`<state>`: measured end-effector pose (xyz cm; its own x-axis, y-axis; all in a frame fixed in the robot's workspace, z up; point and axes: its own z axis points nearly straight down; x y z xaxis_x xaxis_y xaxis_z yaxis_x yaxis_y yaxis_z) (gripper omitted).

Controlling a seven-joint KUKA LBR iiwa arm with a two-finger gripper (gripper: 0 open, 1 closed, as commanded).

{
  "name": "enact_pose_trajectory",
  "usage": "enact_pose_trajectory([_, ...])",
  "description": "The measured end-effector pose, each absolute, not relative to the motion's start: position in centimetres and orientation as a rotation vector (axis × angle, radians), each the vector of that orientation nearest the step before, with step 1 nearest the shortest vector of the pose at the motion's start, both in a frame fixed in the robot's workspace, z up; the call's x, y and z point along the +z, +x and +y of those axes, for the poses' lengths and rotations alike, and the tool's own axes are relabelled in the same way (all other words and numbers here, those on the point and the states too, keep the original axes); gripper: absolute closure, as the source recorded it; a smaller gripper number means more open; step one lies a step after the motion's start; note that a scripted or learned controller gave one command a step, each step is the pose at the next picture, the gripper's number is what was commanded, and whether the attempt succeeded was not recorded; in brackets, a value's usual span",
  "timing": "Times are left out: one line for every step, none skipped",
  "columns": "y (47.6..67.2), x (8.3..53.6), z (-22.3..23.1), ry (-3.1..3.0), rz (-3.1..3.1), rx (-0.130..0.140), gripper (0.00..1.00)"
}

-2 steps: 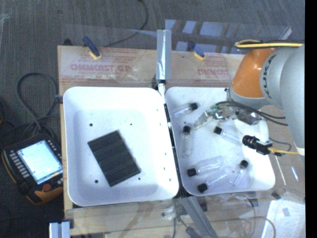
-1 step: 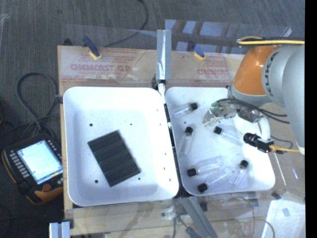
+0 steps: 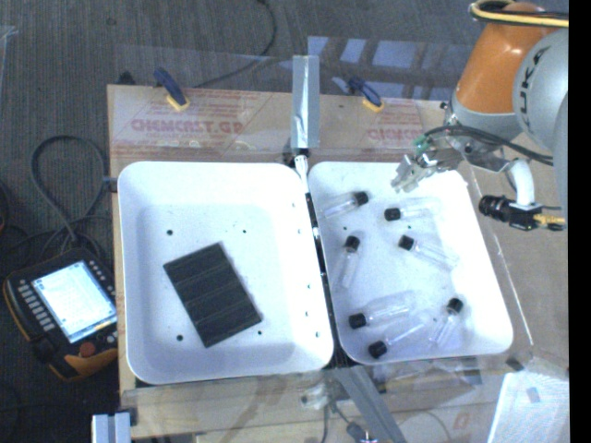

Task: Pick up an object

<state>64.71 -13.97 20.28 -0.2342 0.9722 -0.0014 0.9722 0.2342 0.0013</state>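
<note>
Nearest to the camera, at the front of the right bin (image 3: 480, 247), lay clear vials with black caps. I counted seven vials in that bin: one near the front edge (image 3: 392, 341), one just above it (image 3: 379, 312), one at the front right (image 3: 446, 321), one in the middle (image 3: 349, 258), one right of it (image 3: 425, 250), and two at the back (image 3: 343, 203) (image 3: 409, 214). One dark ribbed pad (image 3: 211, 293) lay flat in the left bin (image 3: 138, 247). Both bins sat on the desk (image 3: 203, 123). The pincer (image 3: 407, 175) hung over the back edge of the right bin, holding nothing; how wide it stood, I could not tell.
</note>
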Motion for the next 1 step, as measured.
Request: enact_pose_trajectory([64.68,20.23,-13.99,1.943,2.467,-0.002,0.00])
